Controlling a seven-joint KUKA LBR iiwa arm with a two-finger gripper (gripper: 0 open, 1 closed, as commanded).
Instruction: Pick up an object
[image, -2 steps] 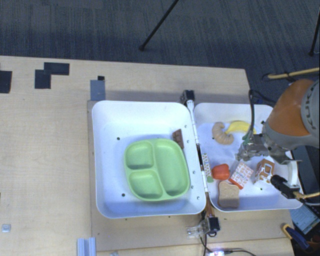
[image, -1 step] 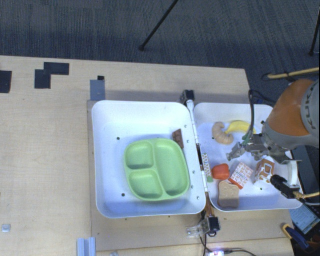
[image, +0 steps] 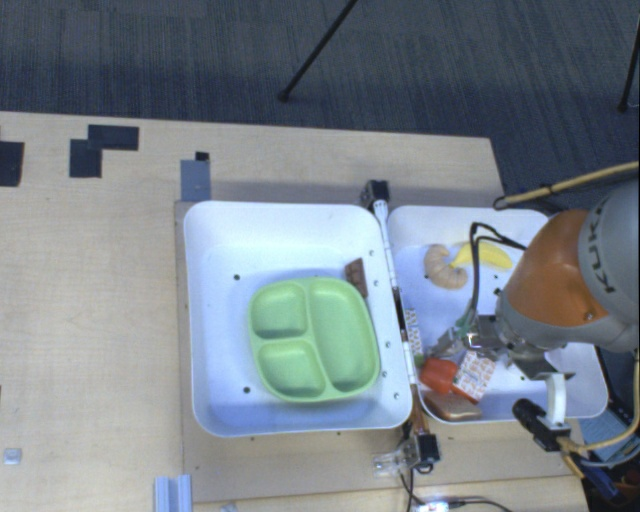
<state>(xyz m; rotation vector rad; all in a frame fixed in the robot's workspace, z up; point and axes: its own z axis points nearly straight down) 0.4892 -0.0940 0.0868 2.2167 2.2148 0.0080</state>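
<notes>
At the right bin's near edge, the grey two-finger gripper sits low among a red rounded object, a patterned packet and a brown piece; its grip cannot be told. These crowd the corner wall, leaving little room. Farther lie a beige lump and a yellow banana-like piece; the green divided tray fills the left bin.

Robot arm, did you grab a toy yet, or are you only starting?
Only starting, it seems. Done: the arm has reached over the right bin, and its gripper is low among the clutter near a red item. In hand: nothing I can see; the finger area is too blurred. Left: gripping something and lifting it. The green tray sits untouched in the left bin.
</notes>
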